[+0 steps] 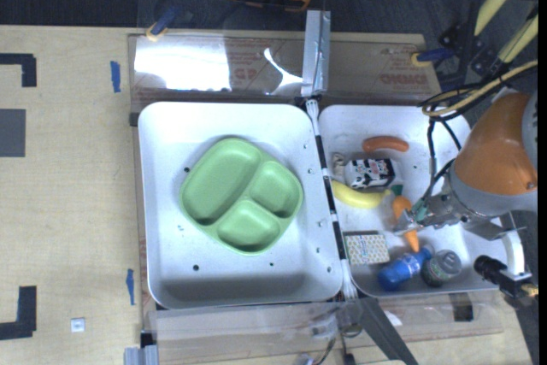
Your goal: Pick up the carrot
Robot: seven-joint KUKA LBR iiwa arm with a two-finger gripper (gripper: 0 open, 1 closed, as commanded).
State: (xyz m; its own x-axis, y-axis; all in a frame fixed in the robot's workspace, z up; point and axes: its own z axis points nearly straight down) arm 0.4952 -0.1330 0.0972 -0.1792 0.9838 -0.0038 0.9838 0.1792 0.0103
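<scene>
A smooth green sectioned plate [242, 193] is lying in the left bin [162, 132]; the carrot [399, 206] is lying in the right bin [342, 124] beside a curved banana [356, 197], near the pincer [417, 222].

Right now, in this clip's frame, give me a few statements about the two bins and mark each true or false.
1. The green plate lies in the left bin. True.
2. The banana lies on the green plate. False: it lies in the right bin, just below the black-and-white carton.
3. The claw is over the right bin, close to the carrot. True.
4. The blue bottle stands at the far end of the right bin. False: it lies at the near end, beside a grey can.
5. The sausage lies farther back than the carton. True.
</scene>
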